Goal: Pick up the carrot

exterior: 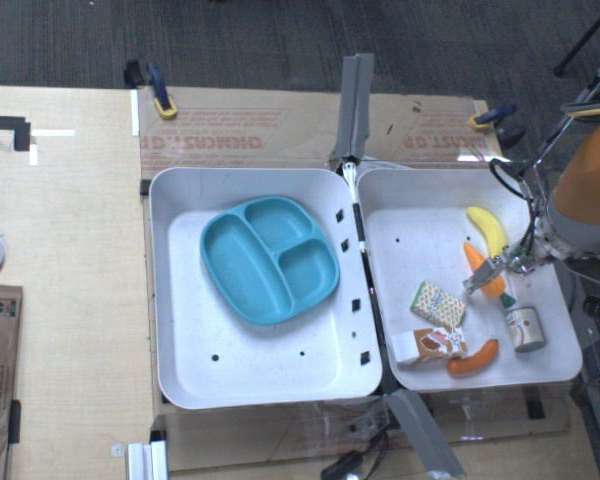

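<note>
The carrot (pixel 473 256) is a small orange piece lying in the right bin (pixel 400 218), just below the yellow banana (pixel 487 230). My gripper (pixel 486 276) reaches in from the right and sits low over the carrot's lower end, covering part of it. A bit of orange and a green tip show beneath the gripper near the can. I cannot make out whether the carrot is gripped.
Also in the right bin are a patterned box (pixel 438 305), a snack packet (pixel 435 344), an orange-red sausage (pixel 473 358) and a small can (pixel 525 329). The left bin (pixel 180 348) holds a blue divided plate (pixel 270 258). The arm's cables hang at the right edge.
</note>
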Controlling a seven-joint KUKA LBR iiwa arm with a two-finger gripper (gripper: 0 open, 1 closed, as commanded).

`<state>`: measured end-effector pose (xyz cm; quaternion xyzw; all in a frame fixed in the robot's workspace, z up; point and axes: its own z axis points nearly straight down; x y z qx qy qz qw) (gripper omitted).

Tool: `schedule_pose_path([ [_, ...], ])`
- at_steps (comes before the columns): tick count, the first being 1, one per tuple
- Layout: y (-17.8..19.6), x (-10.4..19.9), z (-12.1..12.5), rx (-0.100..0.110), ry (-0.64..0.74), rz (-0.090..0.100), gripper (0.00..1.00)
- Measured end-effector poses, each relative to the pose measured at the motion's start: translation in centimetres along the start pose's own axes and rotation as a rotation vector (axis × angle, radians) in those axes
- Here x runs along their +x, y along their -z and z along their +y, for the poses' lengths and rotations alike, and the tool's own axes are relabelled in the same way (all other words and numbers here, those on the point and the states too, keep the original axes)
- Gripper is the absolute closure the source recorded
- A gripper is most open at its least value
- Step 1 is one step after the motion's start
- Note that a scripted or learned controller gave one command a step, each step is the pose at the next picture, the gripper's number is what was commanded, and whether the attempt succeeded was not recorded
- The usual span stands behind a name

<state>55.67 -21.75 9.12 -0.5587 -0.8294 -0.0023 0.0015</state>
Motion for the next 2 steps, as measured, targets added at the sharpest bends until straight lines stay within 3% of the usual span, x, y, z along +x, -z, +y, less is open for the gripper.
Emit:
schedule_pose_path([
  [1, 0.9, -0.1, 0.0, 0.0, -0.004, -0.003, 1.0],
  [2, 13.9, 8.6, 3.0, 0.003, -0.119, -0.006, 1.0],
])
